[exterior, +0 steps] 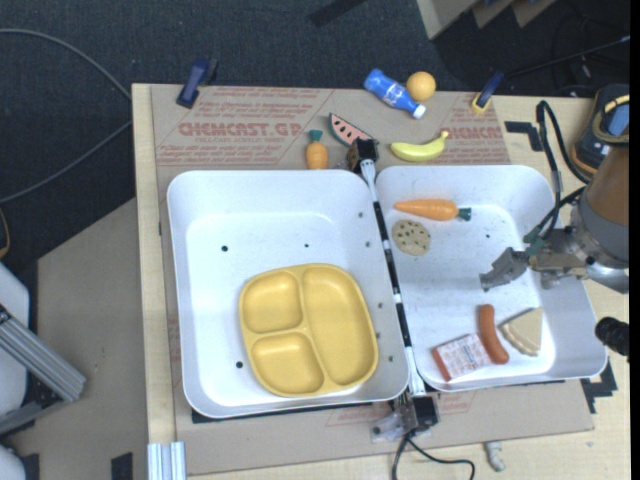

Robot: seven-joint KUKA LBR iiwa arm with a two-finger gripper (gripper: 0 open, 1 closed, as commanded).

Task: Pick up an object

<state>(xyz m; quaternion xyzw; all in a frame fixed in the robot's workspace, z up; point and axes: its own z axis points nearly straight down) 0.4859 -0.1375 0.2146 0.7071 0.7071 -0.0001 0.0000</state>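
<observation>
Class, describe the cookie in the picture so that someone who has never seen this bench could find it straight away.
Start at the right-hand white bin. Near its upper left corner lies an orange carrot; the cookie sits just below it, close to the divider between the bins. It is the one round, flat, tan thing with dark specks; its neighbours are long or wedge-shaped.

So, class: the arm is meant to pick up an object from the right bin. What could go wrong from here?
1. The hot dog, sandwich wedge and packet lie close together, so the gripper might nudge or pinch two at once.
2. They sit near the right bin's front rim, which may block a finger.
3. The cookie lies flat, so fingers might slide off.
</observation>
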